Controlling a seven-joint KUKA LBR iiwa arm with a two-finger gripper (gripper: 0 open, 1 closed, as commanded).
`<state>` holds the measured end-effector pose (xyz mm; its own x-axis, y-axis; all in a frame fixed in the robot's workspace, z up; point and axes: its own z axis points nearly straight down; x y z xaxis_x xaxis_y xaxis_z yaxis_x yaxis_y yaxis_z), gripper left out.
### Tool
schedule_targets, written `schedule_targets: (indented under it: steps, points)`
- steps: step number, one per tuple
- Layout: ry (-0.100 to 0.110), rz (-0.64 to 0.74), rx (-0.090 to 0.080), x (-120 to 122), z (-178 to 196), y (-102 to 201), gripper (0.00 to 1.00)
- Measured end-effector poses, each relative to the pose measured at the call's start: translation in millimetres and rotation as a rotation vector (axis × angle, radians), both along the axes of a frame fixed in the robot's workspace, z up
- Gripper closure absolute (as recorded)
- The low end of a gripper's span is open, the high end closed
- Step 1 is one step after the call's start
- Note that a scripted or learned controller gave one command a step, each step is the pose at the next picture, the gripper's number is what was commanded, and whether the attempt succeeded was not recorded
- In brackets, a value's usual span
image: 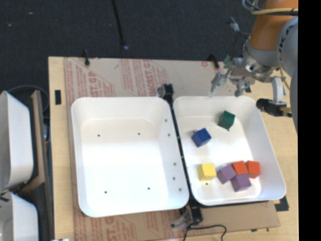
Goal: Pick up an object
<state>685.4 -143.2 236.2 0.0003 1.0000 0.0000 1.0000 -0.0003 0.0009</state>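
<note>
The bench [125, 74] carried two shallow white bins side by side: the left bin [80, 134] at nine o'clock and the right bin [266, 134] at three o'clock. The arm [271, 29] came in at one o'clock, and its gripper [229, 88] hung over the far rim of the right bin with its fingers spread apart and nothing between them. Inside the right bin, the green cube [226, 119] lay nearest the gripper, the blue cube [201, 137] just at its seven o'clock. Toward five o'clock clustered the yellow cube [206, 171], two purple cubes [226, 173] [241, 183] and two orange cubes [240, 167] [254, 168], touching one another.
</note>
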Motion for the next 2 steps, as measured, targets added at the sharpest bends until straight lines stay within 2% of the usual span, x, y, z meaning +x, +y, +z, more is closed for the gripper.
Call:
schedule_targets:
  steps: [1,2]
  points:
    - [0.012,0.0,0.002,0,-142,10,0.0]
    - [0.001,-0.001,0.0,-44,-135,17,0.0]
